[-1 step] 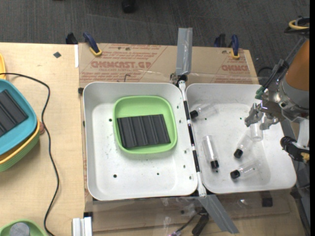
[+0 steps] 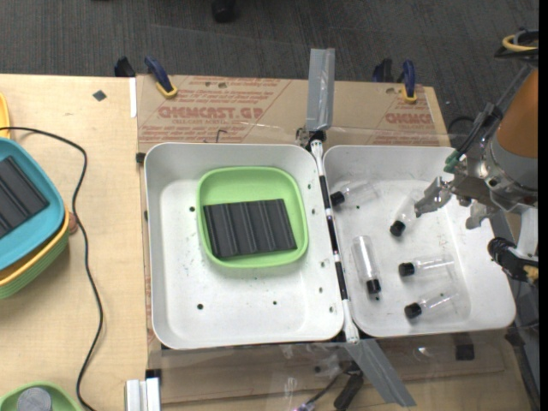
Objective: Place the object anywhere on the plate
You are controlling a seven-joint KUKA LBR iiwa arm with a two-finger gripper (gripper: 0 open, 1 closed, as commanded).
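Hovering over R bin's [image 2: 479, 315] upper right part: jaws [image 2: 454, 208] spread apart, nothing between. Lying loose in R bin: clear vials w/ black caps, nearest [image 2: 412, 217] just left of jaws, others [image 2: 366, 264] lower down. Sitting in L bin [image 2: 171, 306]: green plate [image 2: 295, 191] w/ dark ribbed insert [image 2: 251, 228].

Arm [image 2: 521, 127] — cropped at right edge

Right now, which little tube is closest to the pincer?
The tube with its black cap by the right bin's middle, just below the pincer. The other four tubes lie farther away.
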